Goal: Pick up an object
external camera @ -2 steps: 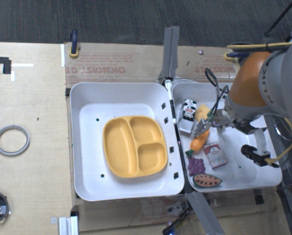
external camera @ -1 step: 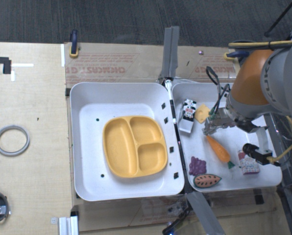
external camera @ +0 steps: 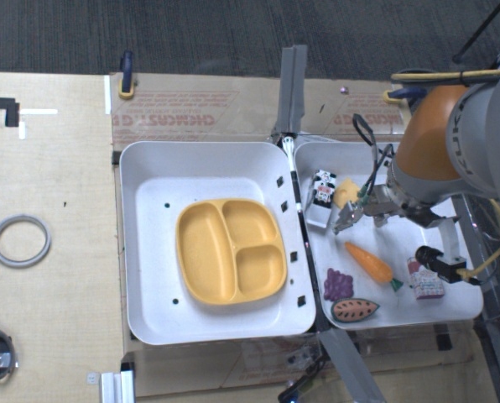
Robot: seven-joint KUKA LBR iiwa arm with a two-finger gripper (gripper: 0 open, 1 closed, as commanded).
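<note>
While the arm (external camera: pixel 451 141) hangs over the right bin (external camera: pixel 460 309), its gripper (external camera: pixel 348 219) sits low near that bin's left wall; claw state cannot be judged. Toy carrot (external camera: pixel 369 263) lies mid-bin: likely light, stiff, smooth, best pinched across its thick middle.

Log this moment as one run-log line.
arm: over right bin | gripper: low beside yellow item | carrot: lying free | grasp: none seen

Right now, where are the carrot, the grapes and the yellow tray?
carrot (external camera: pixel 369 263), camera view, middle of its orange body
grapes (external camera: pixel 338 285), camera view, centre of the purple bunch
yellow tray (external camera: pixel 201 254), camera view, floor of its large compartment
</note>
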